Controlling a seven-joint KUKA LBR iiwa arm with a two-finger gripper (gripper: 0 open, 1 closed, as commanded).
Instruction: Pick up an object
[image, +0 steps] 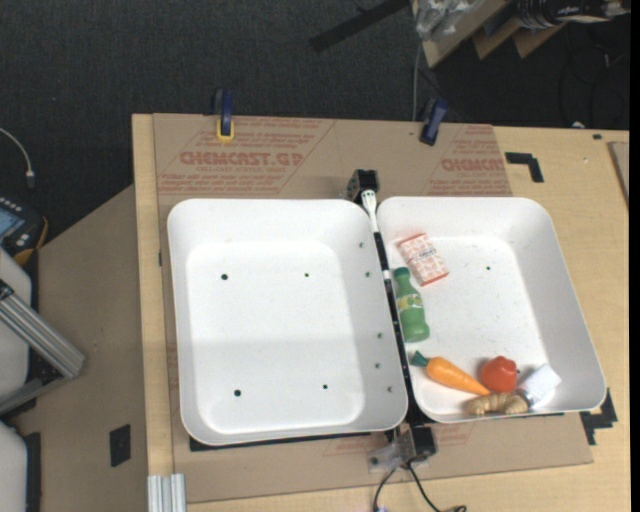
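The right bin (520, 290) holds all the objects. A small red-and-white packet (423, 258) lies near its upper left. Just below it a green bottle (408, 304) rests along the left wall. Toward the front edge lie an orange carrot (450, 374), a red tomato-like ball (500, 373), a tan ginger-like root (497, 404) and a small white piece (540, 386).
The left bin (275, 320) sits beside the right one on a brown cardboard-covered bench (300, 150). Two clamps (225, 112) (433, 118) grip the board's far edge. A black bracket (362, 185) sits between the bins at the back.
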